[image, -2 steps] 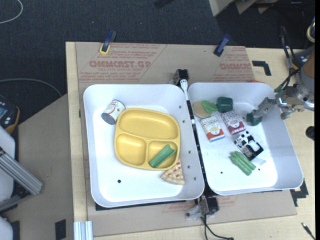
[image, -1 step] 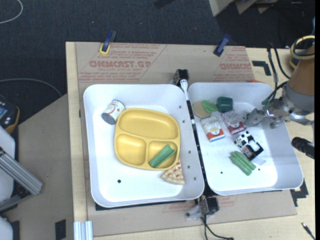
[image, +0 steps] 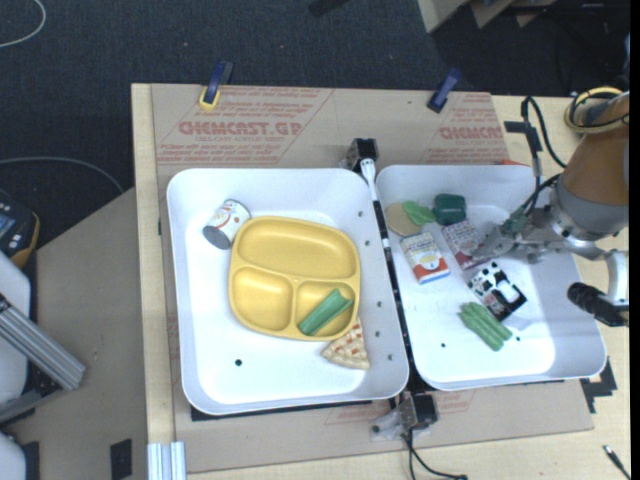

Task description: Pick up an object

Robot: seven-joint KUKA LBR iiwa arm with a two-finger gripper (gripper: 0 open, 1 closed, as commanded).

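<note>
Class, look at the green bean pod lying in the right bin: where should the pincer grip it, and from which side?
Grip the green bean pod at its middle, descending from above with fingers across its narrow width. It lies flat and diagonal on bare floor of the right bin, with open space along both long sides.

Green bean pod [image: 485,325] lies flat in the right bin [image: 570,353].

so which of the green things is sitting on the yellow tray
The long green one in the yellow tray's lower right compartment, left bin. The other two, a dark green block and a green strip, lie in the right bin.
</note>
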